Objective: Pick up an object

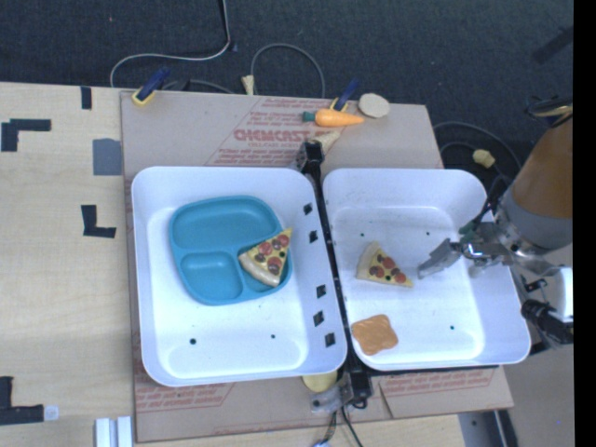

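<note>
In the right bin (pixel 438 189) a pizza slice (pixel 382 267) lies flat near the middle. An orange-brown toast-like piece (pixel 374 334) rests near that bin's front left corner. Another pizza slice (pixel 268 257) lies on the blue divided plate (pixel 209 240) in the left bin (pixel 154 296). My gripper (pixel 449 254) hangs over the right side of the right bin, a short way right of the nearer pizza slice and apart from it. Nothing shows held in it.
A toy carrot (pixel 336 117) and a pale round piece (pixel 374 106) lie on the cardboard behind the bins. Black clips (pixel 315 236) run along the divider between the bins. Cables trail at the back. The arm's grey body (pixel 545 203) stands over the right bin's right rim.
</note>
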{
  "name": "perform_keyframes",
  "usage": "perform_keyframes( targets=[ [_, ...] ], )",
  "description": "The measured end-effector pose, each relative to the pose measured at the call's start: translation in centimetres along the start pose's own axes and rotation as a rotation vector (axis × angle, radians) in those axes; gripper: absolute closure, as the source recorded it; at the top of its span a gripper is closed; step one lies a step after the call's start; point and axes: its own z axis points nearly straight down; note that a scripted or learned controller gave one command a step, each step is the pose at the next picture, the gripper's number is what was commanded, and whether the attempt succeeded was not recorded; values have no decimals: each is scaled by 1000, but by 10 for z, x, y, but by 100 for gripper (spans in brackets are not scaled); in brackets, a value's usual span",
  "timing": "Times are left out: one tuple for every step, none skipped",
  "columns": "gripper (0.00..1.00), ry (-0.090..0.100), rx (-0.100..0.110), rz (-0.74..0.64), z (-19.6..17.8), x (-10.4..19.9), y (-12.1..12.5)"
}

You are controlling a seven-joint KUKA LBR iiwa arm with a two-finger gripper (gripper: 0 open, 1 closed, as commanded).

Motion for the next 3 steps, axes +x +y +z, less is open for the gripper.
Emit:
perform_keyframes(
  targets=[
    [0, 2, 3, -4, 65, 45, 25],
    [0, -2, -2, -2, 103, 58, 59],
    [0, -2, -11, -6, 100, 73, 162]
  ],
)
